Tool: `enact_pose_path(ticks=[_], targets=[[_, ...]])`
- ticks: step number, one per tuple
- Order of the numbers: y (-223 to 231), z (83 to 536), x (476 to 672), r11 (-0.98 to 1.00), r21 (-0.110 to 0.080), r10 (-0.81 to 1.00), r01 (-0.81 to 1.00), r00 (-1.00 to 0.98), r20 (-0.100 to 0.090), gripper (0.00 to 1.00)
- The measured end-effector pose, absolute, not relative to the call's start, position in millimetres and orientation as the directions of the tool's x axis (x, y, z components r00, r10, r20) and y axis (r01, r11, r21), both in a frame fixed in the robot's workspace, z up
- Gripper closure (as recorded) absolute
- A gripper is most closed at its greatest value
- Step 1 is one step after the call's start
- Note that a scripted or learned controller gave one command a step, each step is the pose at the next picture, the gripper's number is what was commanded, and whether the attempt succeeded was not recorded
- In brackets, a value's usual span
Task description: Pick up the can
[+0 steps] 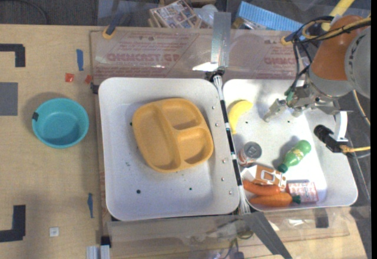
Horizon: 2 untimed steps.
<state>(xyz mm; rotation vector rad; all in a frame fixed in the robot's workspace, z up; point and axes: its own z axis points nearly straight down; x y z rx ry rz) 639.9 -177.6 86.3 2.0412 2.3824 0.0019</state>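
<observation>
Carrots point(268, 193) are lying at the right bin's point(347, 193) 6 o'clock edge. At 9 o'clock the can point(252, 150) is standing upright. Toward 12 o'clock the claw point(281, 109) is hanging open, gripping nothing.

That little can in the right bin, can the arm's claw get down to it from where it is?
Probably yes. The can stands on open bin floor with space above it, and the gripper hovers nearby. The green bottle sits apart from it.
</observation>
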Motion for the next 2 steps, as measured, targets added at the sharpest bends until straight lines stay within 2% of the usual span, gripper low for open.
enact_pose_path(ticks=[1,2], targets=[[-107,87,635.6,0.119,0.003,0.993,0.993,-0.119,0.001,0.00],[-203,129,623.3,0.004,0.000,1.000,1.000,-0.004,-0.002,0.00]])
